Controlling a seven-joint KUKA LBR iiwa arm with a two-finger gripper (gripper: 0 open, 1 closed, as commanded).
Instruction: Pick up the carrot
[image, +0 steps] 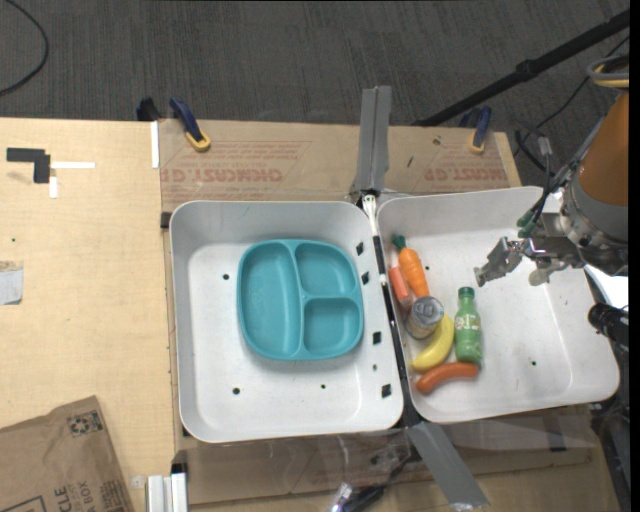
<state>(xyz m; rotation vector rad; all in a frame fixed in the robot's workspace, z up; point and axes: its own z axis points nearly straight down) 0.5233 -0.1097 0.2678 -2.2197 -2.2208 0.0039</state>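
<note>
The arm (605, 170) enters from three o'clock. Its gripper (497, 265) points toward nine o'clock, holding nothing.

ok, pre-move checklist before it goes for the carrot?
1. Carrot located, right bin, against its left wall: ok.
2. Gripper over right bin, to the carrot's right, apart from it: ok.
3. Nothing between its fingers: ok.
4. Room around carrot: not ok; a second orange piece lies alongside and a can sits at its lower end.
5. Finger opening: cannot tell.
6. Banana and green bottle off the approach path: ok.
</note>
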